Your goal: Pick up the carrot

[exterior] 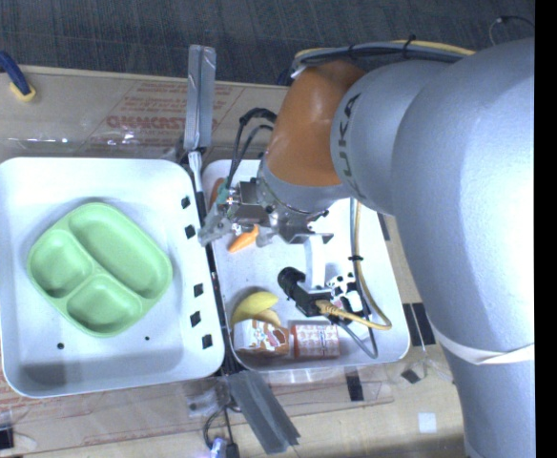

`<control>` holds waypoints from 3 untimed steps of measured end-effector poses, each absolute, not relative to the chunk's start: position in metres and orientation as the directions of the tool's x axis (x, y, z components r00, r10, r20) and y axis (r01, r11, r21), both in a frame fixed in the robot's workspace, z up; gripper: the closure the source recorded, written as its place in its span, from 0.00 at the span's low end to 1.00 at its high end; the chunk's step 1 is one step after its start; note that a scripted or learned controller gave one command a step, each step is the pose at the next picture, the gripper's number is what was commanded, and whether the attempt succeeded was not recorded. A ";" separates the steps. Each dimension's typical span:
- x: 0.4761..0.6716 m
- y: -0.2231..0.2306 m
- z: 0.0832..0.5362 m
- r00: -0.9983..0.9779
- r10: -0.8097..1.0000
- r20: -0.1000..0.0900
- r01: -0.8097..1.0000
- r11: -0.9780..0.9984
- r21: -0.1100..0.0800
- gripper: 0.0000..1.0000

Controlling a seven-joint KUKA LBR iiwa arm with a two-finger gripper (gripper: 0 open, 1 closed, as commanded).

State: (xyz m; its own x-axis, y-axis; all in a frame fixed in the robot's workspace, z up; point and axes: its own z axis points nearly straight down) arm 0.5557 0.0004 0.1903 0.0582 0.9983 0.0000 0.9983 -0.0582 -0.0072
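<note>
The carrot (243, 240) is a small orange piece in the upper left part of the right bin (391, 284), close to the wall between the two bins. My gripper (231, 221) hangs directly over it, coming down from the orange-banded wrist, and its metal parts touch or nearly touch the carrot's upper end. The carrot's top end is hidden under the gripper. I cannot make out whether the carrot lies on the bin floor or is lifted off it.
A yellow banana (257, 305) lies below the carrot, and a brown bottle with a label (293, 340) lies along the right bin's near wall. The left bin (21, 184) holds a green divided plate (100, 265). The arm's big grey body covers the right side.
</note>
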 end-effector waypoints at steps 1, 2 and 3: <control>0.570 -0.075 0.192 -0.002 1.000 -0.001 1.000 0.002 -0.002 0.00; 0.577 -0.107 0.091 -0.121 0.993 0.001 0.993 0.121 -0.003 0.00; 0.561 -0.143 0.107 0.045 0.999 -0.001 0.999 -0.045 -0.002 0.00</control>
